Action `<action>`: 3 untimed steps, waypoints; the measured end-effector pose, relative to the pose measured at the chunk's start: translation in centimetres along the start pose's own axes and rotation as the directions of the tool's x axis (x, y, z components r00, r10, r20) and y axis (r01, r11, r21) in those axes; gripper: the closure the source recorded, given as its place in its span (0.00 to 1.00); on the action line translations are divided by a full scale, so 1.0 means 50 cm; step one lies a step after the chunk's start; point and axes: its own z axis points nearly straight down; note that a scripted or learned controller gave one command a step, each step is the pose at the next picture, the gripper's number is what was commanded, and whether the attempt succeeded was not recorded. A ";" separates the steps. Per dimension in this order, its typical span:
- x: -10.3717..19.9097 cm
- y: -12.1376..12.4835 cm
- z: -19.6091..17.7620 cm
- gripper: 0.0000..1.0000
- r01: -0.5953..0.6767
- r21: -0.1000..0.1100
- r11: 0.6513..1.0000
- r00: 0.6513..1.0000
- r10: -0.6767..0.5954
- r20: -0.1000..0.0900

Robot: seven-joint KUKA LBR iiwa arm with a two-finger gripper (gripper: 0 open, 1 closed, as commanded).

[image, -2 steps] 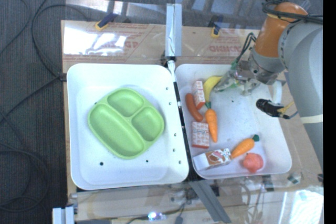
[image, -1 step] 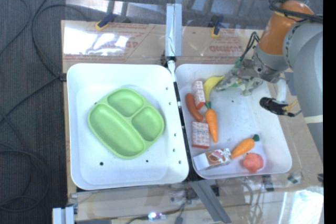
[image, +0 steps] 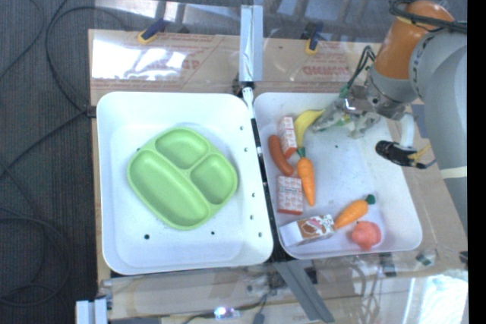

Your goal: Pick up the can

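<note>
Three red-and-white labelled containers lie in the right bin (image: 395, 193): one (image: 287, 134) at the back left, one (image: 290, 195) further forward, and one (image: 315, 226) on its side by the front wall. Which of them is the can I cannot tell. My gripper (image: 344, 124) hangs over the back of the right bin, just right of a yellow banana (image: 307, 122). It is open, with nothing between its fingers, and stands well apart from all three containers.
The right bin also holds a sausage (image: 279, 155), two carrots (image: 306, 178) (image: 353, 212) and a pink-red fruit (image: 366, 234). A green three-part plate (image: 182, 177) lies in the left bin (image: 114, 239). Bare floor shows in the right bin's middle right.
</note>
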 end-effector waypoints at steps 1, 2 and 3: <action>0.046 -0.006 0.003 0.00 -0.125 -0.026 0.992 0.992 0.125 0.020; 0.047 -0.010 -0.009 1.00 -0.123 -0.017 0.992 0.992 0.124 0.020; 0.044 -0.012 -0.183 1.00 -0.014 -0.018 1.000 1.000 0.014 0.019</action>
